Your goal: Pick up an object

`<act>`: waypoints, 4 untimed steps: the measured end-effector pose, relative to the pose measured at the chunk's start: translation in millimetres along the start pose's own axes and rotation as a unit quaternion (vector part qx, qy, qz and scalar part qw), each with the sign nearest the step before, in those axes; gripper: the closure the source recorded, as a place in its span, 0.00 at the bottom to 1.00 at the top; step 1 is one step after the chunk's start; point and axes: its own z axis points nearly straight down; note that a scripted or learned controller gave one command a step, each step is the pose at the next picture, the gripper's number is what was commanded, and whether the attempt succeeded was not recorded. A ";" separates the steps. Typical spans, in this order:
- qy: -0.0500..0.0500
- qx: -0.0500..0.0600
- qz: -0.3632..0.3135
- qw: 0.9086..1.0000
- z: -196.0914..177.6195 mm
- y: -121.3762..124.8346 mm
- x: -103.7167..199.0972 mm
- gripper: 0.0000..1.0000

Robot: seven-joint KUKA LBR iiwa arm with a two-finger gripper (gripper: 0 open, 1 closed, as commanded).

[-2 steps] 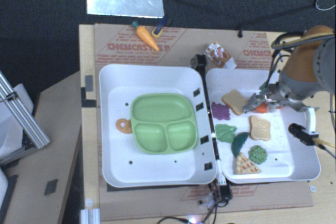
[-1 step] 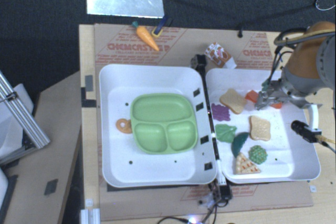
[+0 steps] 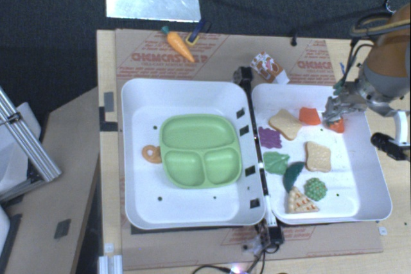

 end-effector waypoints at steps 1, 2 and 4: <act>0.000 0.000 -0.001 1.000 -54.7 2.6 -0.4 1.00; 0.002 0.002 -0.003 1.000 -66.0 -0.5 53.9 1.00; 0.001 0.004 0.000 1.000 -47.1 -12.0 110.4 1.00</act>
